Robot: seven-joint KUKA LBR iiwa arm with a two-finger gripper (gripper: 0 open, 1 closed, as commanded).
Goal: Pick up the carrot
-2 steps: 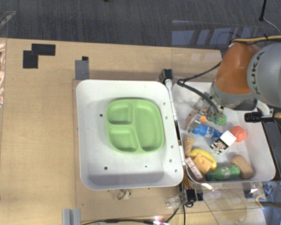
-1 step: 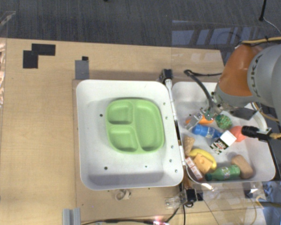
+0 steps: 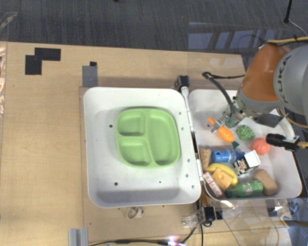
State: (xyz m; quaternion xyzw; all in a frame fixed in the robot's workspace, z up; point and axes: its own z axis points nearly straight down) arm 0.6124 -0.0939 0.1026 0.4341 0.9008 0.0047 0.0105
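Observation:
The carrot [image 3: 225, 134] is a short orange piece lying in the upper middle of the right white bin [image 3: 203, 100]. A smaller orange bit [image 3: 210, 121] lies just up and left of it. My gripper [image 3: 226, 121] hangs low over the bin, directly above the carrot's upper end, and looks close to or touching it. The grey arm with its orange band [image 3: 262, 76] comes in from the upper right.
Beside the carrot sit a green knobbly ball [image 3: 245, 132] and a red ball [image 3: 261, 146]. Lower in the bin are a blue can [image 3: 223, 156], a banana [image 3: 223, 172], a green bottle [image 3: 245, 189] and a brown lump [image 3: 265, 181]. The left bin [image 3: 97, 178] holds a green divided plate [image 3: 146, 137].

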